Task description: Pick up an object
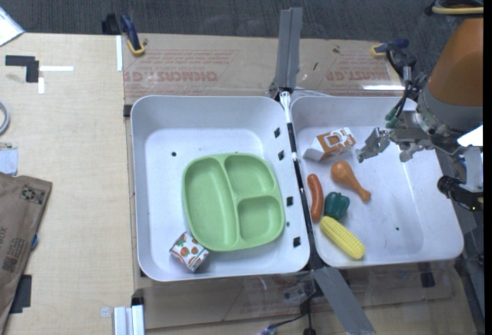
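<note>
Objects for picking lie loose in the right bin (438,245), all grouped toward its inner wall, to the left of the jaws (374,146) as the camera sees them. Nearest is a small orange-and-white carton (336,141), just beside the fingertips and level with them. A toy drumstick (350,178) lies below and left of the jaws, a red sausage (314,196) farther left against the dividing wall, and a dark green pepper (336,205) and a yellow corn cob (341,237) well below. They look scattered as a tumbled set would fall, each with some bare floor around it, which should leave room for fingers to come down on either side.

The left bin (146,195), well apart from the jaws, carries a green divided plate (231,201) and a small patterned box (189,252) at the plate's lower corner.

The arm (460,72) reaches in from the right, its orange band high above the wrist, with the tool angled down and leftward over the upper part of the right bin. The jaws carry nothing; how far apart they stand I cannot tell, since the metal parts blur together. Judging by the pose, the carton seems the likeliest target.
</note>
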